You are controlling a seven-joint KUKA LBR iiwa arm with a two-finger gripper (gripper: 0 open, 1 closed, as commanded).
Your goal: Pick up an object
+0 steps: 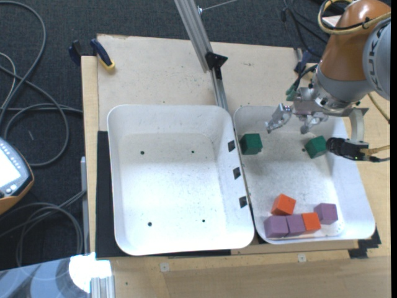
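I see my gripper (291,120) spread open, holding nothing, over the right bin (353,191), between two green cubes (251,144); orange and purple blocks (301,219) cluster at its near edge.

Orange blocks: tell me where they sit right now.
Both lie in the right bin, near its front edge: one orange block sits alone just behind the row, the other orange block sits in the row between two purple blocks.

The gripper (291,120) hung open over the right bin (356,197); two green cubes (251,143) lay just below.
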